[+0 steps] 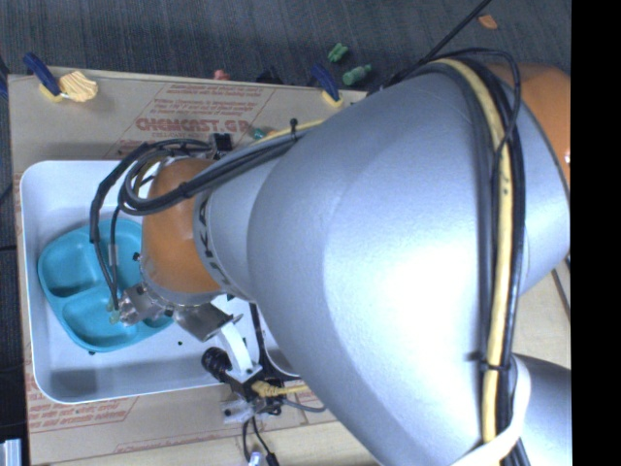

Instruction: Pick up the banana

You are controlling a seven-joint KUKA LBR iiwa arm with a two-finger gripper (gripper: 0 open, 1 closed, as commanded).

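Where visible: one arm, one bin.

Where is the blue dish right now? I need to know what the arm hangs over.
The blue dish lies in the left white bin, toward its left wall, partly covered by the arm's orange band and black cables.

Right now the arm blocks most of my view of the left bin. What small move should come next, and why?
Probably lift the arm straight up a little. Its wrist hangs low over the left bin, covering most of it, with just a blue dish showing beside it. I can't see the banana or the fingertips, so clearing the view comes before any grasp.
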